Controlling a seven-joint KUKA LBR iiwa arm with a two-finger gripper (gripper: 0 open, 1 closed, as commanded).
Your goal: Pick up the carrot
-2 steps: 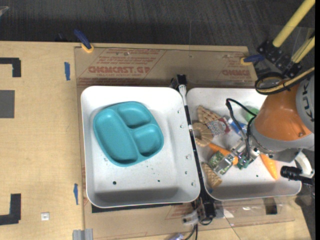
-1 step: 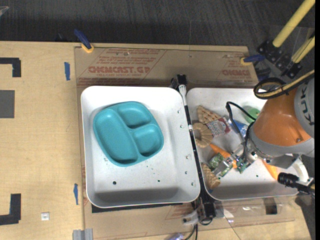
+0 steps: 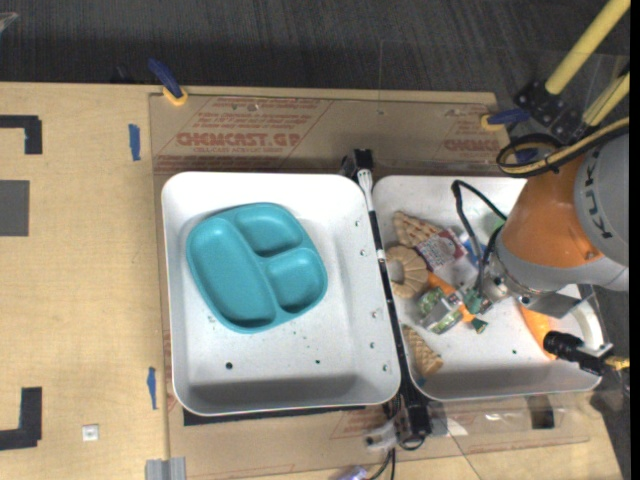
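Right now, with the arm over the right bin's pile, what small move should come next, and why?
Probably a short descent onto the carrot. The gripper sits low over the clutter in the right bin, just beside the orange piece, and nothing visibly sits between its fingers.

One fixed cam above bench, slanted down over both bins (image 3: 300,193), arm (image 3: 555,233) entering from right.

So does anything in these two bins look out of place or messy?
Nothing looks spilled or broken. The right white bin holds a jumbled pile of small items, with the orange carrot lying apart at its right side, partly under the arm. The teal divided plate sits askew in the left white bin, among a few dark specks.
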